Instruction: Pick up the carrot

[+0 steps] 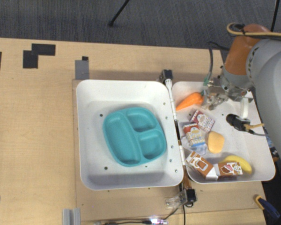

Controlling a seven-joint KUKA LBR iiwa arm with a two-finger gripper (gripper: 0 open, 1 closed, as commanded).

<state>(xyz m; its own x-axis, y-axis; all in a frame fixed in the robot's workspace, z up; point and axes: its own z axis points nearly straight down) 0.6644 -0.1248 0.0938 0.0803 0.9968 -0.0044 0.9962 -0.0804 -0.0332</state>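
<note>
The carrot (189, 101) is seen lying in the right bin (267, 165) near its far left corner, long axis running from eight to two o'clock, just at nine o'clock of the gripper (214, 99), whose state cannot be told.

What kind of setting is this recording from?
Probably a robotics lab bench: two white bins fixed on a plywood top, toy food such as a carrot, and grey carpet behind.
</note>
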